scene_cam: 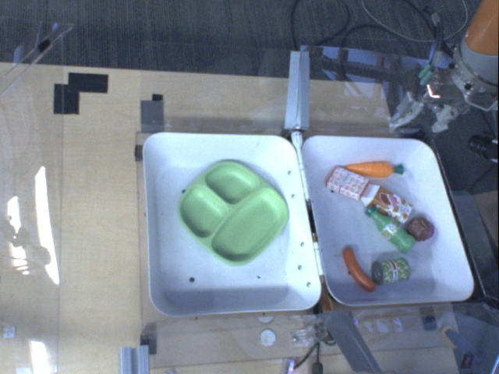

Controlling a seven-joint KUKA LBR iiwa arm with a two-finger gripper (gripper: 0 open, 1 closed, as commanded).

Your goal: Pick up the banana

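Note:
My gripper [422,115] hangs above the far edge of the right bin [448,209], at the top right of the camera view. Its fingers are spread open with nothing between them. In the right bin lie an orange carrot [373,169], a red and white box [348,183], a printed snack packet [389,203], a green bottle [392,231], a dark brown round item [419,227], an orange-red sausage [358,269] and a green can [391,270]. The carrot is the item nearest the gripper, a little below and to its left.
The left bin [164,271] holds a green divided plate [234,211]. A metal post [296,92] stands behind the seam between the two bins. Black cables [351,29] loop on the floor behind the bench.

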